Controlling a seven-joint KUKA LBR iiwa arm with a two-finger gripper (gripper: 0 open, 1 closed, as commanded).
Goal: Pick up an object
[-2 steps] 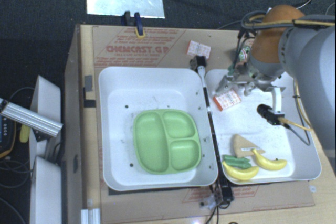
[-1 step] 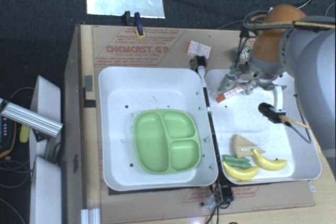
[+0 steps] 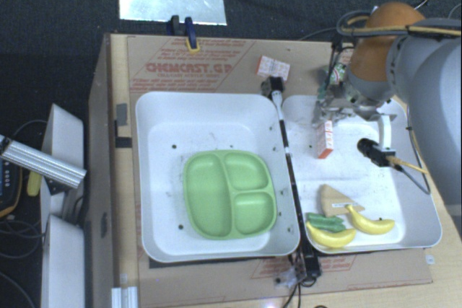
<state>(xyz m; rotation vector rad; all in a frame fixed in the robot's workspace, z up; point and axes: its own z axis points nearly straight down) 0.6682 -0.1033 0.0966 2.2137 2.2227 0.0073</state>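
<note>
Overhead view. The gripper [image 3: 326,112] hangs over the right bin [image 3: 415,191], directly above a small red-and-white box [image 3: 326,139]; whether it grips cannot be told. Two bananas [image 3: 354,226] lie nearer. Nothing appears lifted; the pick remains.

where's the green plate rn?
The green plate lies flat in the left bin, toward its front right, close to the divider between the bins. The bananas sit across that divider in the right bin.

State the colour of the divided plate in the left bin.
Light green; the divided plate shows clearly in the camera view.
</note>
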